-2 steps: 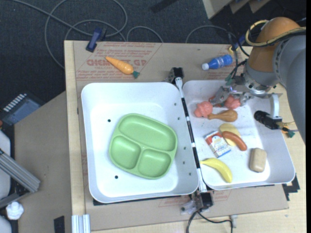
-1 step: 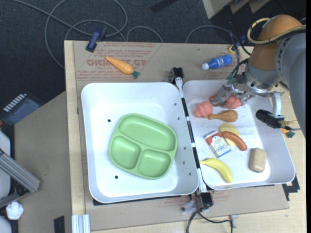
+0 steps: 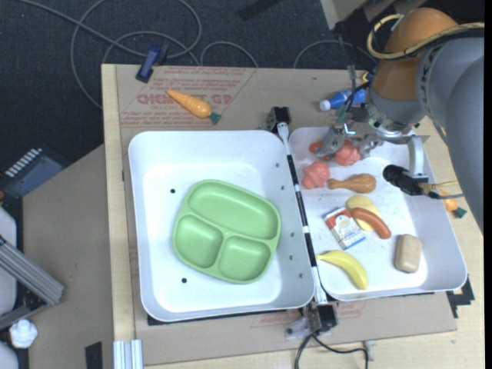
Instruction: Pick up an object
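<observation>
- The end effector [image 3: 344, 143] hangs low at the far end of the right bin [image 3: 382, 274], right over a pink lump [image 3: 348, 154].
- Whether it is released or clenched cannot be told: the wrist and the lump hide the tips from this slant.
- Nothing is seen lifted, so the pick looks not yet done. The lump seems to lie on the bin floor, touching or just under the end effector.
- That lump is judged the likely target. What is left is a firm hold and a lift clear of the bin.
- A second pink lump [image 3: 314, 175] lies just beside the end effector, toward the wall between the bins, and a drumstick [image 3: 354, 182] lies just nearer the camera. Both crowd the target and could be nudged or caught by mistake.
- Further toward the camera lie a sausage [image 3: 372, 222], a small carton [image 3: 345, 228], a banana [image 3: 346, 267] and a tan block [image 3: 408, 253], all well apart from the end effector.
- A blue-and-white bottle [image 3: 335, 101] sits just beyond it, outside the bin.
- Away across the dividing wall, the left bin [image 3: 154, 167] holds a green tray [image 3: 225, 231]. A carrot [image 3: 191, 103] lies on the desk [image 3: 238, 83] beyond that bin. None of these stands in the way.
</observation>
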Motion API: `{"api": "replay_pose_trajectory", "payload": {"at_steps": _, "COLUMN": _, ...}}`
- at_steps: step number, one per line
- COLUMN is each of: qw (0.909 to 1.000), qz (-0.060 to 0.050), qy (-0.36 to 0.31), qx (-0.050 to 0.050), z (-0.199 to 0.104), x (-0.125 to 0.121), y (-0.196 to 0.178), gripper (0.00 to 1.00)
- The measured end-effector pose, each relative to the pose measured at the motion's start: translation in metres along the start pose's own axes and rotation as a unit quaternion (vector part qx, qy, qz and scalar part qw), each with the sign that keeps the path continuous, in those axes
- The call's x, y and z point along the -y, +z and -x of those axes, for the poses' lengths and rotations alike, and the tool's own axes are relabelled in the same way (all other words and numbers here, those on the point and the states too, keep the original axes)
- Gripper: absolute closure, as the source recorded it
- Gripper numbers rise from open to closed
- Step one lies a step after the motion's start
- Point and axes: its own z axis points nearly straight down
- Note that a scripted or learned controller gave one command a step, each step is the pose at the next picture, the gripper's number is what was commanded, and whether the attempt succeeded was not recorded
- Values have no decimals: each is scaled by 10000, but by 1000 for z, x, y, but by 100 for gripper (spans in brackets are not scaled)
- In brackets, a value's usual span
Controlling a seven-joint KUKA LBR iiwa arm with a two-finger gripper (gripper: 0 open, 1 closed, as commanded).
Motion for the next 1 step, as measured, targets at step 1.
{"api": "replay_pose_trajectory", "payload": {"at_steps": 1, "qw": 10000, "qz": 50, "qy": -2, "qx": 5, "z": -51, "x": 33, "y": -59, "gripper": 100}}
